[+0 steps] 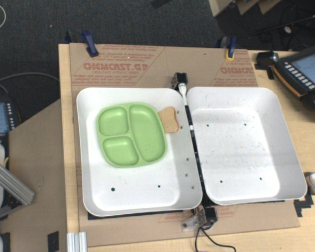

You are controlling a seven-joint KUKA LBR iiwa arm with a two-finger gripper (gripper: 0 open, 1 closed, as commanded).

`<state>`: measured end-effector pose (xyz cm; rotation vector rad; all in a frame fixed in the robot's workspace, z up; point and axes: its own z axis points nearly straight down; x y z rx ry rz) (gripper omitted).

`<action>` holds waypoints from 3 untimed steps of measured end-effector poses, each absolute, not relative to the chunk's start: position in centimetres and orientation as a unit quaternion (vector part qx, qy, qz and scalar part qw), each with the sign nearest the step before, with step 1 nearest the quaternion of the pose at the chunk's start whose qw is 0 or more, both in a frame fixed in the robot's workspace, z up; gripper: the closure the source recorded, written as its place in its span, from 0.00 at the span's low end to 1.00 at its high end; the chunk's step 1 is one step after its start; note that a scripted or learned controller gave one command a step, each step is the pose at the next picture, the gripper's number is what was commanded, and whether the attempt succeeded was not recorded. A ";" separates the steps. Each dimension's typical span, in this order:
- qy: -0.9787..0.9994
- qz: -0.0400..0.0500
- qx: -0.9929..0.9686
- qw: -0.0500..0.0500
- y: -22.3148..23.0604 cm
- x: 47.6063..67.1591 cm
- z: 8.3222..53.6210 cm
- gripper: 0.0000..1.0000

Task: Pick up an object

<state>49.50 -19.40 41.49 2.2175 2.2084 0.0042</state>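
In the left shallow white bin (94, 193), a light green three-compartment plastic plate (131, 135) lies toward the upper left, a tan slice of bread (169, 119) touching its upper right edge; the pincer's state I cannot tell.

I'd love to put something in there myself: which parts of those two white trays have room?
The right bin is bare white floor from wall to wall. In the left bin, the free patch is the strip in front of the green divided plate, down to the near wall. The crowded spot is the left bin's rear, where a tan bread-like piece touches the plate's right edge.
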 end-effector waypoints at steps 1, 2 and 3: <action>0.708 -0.001 0.706 -0.003 -16.1 47.8 34.2 1.00; 0.708 0.003 0.707 0.007 -17.9 50.5 43.8 1.00; 0.707 -0.002 0.707 -0.004 -15.2 47.8 35.5 1.00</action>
